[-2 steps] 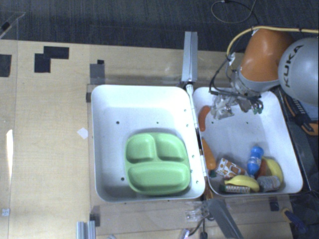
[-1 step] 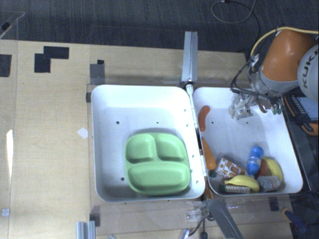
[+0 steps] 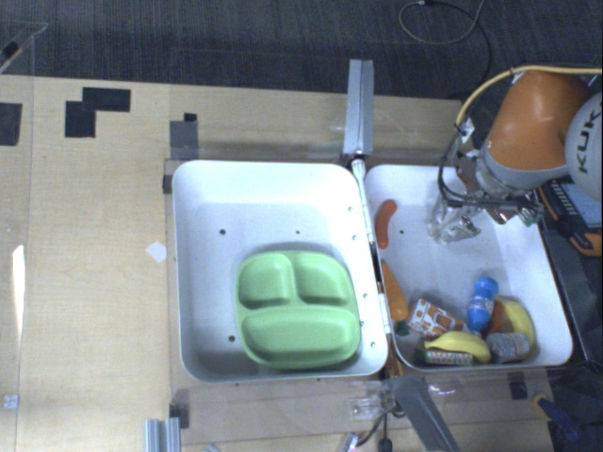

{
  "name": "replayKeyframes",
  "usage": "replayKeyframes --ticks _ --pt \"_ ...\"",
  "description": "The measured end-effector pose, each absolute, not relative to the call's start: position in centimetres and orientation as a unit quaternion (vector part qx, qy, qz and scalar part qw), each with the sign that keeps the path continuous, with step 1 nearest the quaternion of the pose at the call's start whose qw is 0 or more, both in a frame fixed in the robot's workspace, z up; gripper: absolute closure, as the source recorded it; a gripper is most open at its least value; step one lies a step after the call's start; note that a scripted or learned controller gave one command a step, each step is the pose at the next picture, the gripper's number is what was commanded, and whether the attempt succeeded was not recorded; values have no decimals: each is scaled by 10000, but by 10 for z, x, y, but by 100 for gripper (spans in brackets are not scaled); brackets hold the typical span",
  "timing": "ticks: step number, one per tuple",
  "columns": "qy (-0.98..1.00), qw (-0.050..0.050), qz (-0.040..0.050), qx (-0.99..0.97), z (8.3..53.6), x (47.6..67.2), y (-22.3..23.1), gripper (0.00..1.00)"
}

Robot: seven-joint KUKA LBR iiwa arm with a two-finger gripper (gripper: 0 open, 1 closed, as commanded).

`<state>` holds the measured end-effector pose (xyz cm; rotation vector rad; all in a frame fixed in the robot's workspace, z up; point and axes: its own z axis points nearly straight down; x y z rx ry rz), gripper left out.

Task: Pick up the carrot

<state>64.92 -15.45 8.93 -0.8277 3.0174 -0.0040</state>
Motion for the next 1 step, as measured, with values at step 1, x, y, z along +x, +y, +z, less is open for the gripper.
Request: replayKeyframes --ticks 1 --pt "8791 68 -25 -4766 108 665 -141 100"
